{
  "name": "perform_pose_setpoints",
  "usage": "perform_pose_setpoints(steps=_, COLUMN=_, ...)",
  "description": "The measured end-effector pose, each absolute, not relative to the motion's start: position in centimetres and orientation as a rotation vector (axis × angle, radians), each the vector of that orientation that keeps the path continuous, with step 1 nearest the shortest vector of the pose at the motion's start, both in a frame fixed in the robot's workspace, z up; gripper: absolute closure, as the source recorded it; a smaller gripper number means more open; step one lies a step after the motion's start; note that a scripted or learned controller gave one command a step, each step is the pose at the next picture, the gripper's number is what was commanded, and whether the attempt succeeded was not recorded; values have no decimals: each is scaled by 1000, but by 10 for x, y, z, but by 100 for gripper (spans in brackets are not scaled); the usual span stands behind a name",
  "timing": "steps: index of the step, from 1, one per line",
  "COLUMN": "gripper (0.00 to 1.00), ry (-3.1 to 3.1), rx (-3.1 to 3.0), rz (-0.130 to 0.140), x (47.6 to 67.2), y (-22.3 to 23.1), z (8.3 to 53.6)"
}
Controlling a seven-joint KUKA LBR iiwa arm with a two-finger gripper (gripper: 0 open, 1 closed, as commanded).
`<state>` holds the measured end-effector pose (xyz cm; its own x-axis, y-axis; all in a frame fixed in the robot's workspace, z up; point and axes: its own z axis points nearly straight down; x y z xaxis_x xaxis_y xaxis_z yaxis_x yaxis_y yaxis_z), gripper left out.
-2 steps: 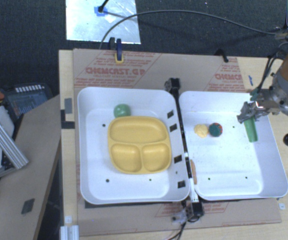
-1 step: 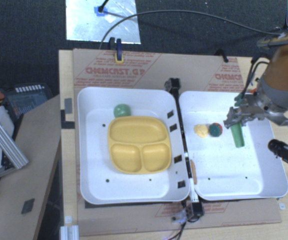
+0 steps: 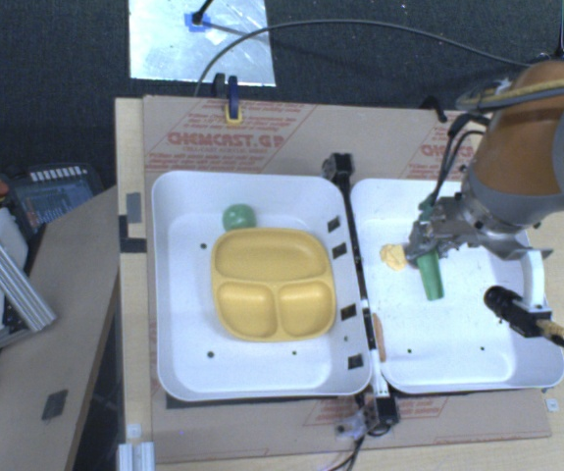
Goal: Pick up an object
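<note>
My gripper hangs over the left half of the right bin. A green cylinder sticks out below it, its upper end between the dark fingers, which are shut on it. A small pale yellow object lies on the bin floor just left of the gripper. In the left bin rests a yellow divided plate, with a green rounded object touching its far left edge.
A black divider with clips runs between the two bins. A black fitting with a cable sits at the right bin's right side, under the arm. Cardboard lies under both bins.
</note>
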<state>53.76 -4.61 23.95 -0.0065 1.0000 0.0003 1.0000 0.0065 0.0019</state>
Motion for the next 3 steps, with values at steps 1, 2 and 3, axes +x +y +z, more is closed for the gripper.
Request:
perform_pose_setpoints(steps=1, gripper=100, ry=2228, rx=2215, rz=1, x=525, y=-3, z=242)
perform_pose_setpoints(steps=2, gripper=100, ry=2228, rx=2214, rz=2, x=525, y=42, z=237)
perform_pose_setpoints(steps=3, gripper=100, ry=2233, rx=2212, rz=2, x=506, y=100, z=226)
